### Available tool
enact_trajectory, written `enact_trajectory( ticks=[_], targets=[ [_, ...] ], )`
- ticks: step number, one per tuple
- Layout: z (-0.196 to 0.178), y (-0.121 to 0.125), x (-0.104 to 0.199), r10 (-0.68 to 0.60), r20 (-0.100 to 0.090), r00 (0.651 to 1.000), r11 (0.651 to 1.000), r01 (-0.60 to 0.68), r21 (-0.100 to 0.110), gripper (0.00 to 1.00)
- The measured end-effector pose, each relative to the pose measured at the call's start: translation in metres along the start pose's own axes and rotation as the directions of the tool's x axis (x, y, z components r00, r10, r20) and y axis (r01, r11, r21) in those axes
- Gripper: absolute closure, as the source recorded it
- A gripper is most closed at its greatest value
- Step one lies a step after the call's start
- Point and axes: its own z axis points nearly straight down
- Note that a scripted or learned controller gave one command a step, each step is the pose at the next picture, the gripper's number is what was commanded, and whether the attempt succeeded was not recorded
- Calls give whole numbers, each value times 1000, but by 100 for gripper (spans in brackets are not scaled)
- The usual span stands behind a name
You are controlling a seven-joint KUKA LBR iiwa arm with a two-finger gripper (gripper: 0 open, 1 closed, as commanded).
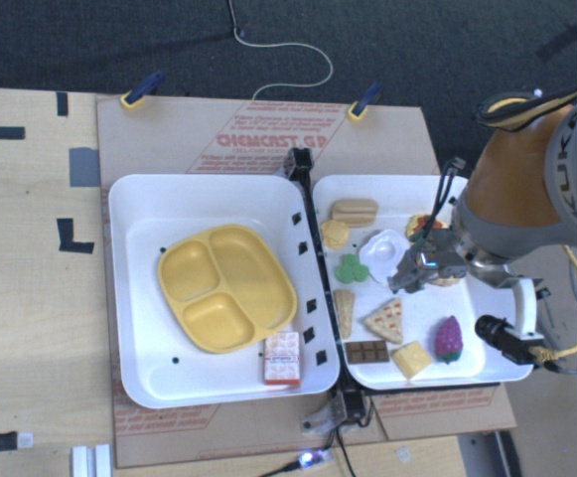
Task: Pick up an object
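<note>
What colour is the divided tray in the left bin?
Yellow. The divided tray shows plainly in the camera view, lying in the left bin.

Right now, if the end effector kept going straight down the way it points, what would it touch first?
Most likely the pizza slice toy, which lies just below the end effector in the right bin. The white piece sits close beside it, and depth is unclear from this slanted view.

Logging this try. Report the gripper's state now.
Gripper: low in the right bin among the toy foods; state cannot be told.
</note>
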Motion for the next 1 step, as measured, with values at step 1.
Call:
enact_trajectory(
  ticks=[1],
  targets=[
    [-2,3,-1,1,0,1000,1000,-1,0,100]
  ],
)
